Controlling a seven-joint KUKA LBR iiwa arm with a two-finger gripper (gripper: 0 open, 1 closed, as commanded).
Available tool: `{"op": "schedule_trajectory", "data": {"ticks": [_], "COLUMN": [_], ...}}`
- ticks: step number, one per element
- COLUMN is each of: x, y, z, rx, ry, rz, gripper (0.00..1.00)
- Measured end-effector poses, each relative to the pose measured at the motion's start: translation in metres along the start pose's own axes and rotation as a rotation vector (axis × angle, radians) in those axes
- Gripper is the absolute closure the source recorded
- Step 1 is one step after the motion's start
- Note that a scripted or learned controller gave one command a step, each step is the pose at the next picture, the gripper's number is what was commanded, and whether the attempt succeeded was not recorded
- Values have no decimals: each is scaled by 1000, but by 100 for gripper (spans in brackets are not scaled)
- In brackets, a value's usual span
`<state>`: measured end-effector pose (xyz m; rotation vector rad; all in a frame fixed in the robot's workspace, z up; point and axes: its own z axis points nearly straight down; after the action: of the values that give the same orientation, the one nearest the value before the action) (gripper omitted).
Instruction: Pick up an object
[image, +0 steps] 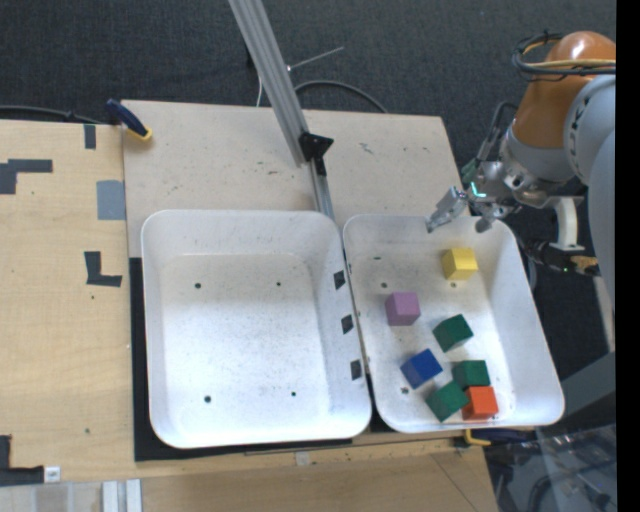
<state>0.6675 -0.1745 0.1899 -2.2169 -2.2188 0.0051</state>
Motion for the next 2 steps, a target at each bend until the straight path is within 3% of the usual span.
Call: {"op": "schedule_trajectory", "data": {"ticks": [1, 2], "x": [0, 1], "y": [1, 2], "z": [-3, 61], "rx": [-4, 1], "ry": [-3, -1], "rz": [-1, -1], "gripper": [0, 0]}}
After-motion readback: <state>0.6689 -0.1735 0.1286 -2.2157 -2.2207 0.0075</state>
